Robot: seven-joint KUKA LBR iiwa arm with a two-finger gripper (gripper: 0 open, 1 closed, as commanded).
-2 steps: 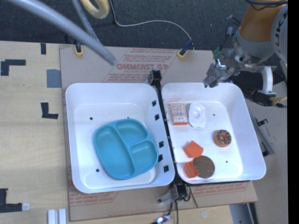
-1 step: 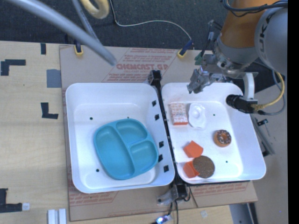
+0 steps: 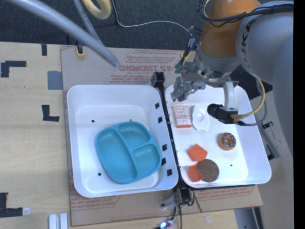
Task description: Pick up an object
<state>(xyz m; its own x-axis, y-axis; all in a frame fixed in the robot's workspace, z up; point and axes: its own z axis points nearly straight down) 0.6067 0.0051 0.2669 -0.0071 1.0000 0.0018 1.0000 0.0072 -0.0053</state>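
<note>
From above, the gripper [image 3: 185, 90] hangs over the upper left corner of the right bin [image 3: 255, 173], beside the divider between the bins; whether it is spread or pressed together cannot be told, and nothing is seen in it. Just below it lies a small printed packet [image 3: 181, 116], with a white lump [image 3: 200, 119] beside it. Lower in the frame sit a doughnut [image 3: 227, 140], two orange blocks [image 3: 196, 152] and a brown disc [image 3: 208, 170]. The left bin [image 3: 78, 128] holds a blue divided plate [image 3: 127, 150].

Grey arm [image 3: 269, 32] with a glossy orange band [image 3: 228, 8], black and yellow cables trailing the wrist.
</note>
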